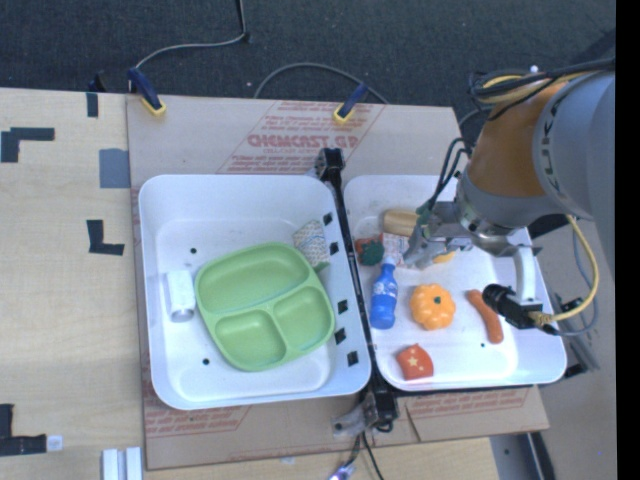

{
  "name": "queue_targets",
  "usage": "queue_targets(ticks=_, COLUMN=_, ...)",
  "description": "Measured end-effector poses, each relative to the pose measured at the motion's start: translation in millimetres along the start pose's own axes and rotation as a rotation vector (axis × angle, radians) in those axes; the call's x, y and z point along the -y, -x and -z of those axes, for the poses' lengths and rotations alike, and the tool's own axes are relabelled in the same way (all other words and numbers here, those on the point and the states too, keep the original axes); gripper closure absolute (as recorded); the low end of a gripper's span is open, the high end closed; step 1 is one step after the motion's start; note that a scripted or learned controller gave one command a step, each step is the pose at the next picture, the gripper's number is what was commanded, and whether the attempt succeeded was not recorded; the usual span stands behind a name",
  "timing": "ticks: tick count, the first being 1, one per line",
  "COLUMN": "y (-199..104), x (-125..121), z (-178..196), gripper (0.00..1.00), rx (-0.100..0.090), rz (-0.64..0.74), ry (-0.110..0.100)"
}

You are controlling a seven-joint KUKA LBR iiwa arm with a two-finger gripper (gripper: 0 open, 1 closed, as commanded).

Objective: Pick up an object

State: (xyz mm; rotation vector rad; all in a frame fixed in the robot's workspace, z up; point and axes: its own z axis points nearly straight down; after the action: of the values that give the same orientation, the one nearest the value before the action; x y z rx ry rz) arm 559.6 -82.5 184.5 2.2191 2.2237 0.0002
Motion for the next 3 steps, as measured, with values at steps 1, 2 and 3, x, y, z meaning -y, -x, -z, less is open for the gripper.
queue_targets(ticks=1, y=0.2, x=0.3, z=-0.4, gripper=0.00, rx=0.000, rz=0.000, ry=-0.001)
queue_targets(ticks=2, y=34.3, x=46.4, z=-82.1, gripper=0.00, rx=0.008, rz=-0.006, ry=0.005)
queue_targets(ticks=3, y=17.3, x=75.2, z=-98.3, gripper=0.00, rx=0.005, rz=-0.005, ry=0.004)
